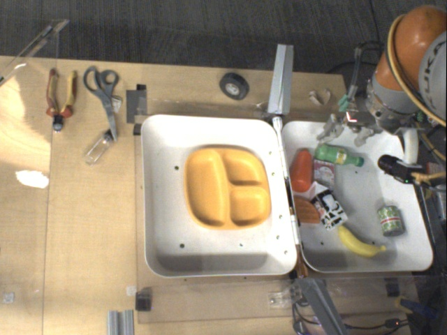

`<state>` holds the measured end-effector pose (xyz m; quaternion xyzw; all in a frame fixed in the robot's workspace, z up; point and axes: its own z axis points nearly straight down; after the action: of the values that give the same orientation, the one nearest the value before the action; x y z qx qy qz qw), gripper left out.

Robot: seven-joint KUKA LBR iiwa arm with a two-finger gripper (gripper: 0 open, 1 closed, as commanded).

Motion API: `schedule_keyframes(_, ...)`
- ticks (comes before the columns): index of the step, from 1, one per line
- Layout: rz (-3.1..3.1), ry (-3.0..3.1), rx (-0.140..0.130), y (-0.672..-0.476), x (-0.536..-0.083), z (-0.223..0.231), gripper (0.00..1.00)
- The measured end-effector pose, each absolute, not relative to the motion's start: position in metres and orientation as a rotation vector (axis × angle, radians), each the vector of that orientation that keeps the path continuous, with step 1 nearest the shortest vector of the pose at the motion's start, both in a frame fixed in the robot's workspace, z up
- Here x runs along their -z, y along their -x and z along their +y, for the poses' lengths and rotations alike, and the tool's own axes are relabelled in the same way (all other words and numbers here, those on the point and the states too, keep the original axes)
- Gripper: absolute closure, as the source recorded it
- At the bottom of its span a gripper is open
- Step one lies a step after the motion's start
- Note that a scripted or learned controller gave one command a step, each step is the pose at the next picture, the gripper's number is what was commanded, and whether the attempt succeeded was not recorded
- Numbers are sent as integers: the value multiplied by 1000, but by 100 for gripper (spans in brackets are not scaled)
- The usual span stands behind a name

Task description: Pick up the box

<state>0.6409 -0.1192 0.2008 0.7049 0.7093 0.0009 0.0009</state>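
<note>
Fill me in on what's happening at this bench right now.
A grey and orange arm reaches in from the right, its gripper hovering over the far end of the right bin, just above a green bottle. The box lies nearer the bin's middle, untouched, beside a banana and a small can. The left bin holds a yellow divided tray.

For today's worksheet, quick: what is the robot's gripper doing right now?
Gripper: above the far end of the right bin, near the green bottle; nothing visibly held, open or shut cannot be told.
</note>
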Motion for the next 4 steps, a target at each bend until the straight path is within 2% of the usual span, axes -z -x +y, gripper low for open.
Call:
schedule_keyframes(1, 2261, -2165, -15, -625, -106, -100, 0)
schedule_keyframes(2, 2259, -2157, -24, -628, -120, -99, 100)
schedule_keyframes(3, 2130, -2275, -32, -591, -96, -111, 100)
schedule_keyframes(4, 2201, -2235, -9, -587, -225, -12, 100)
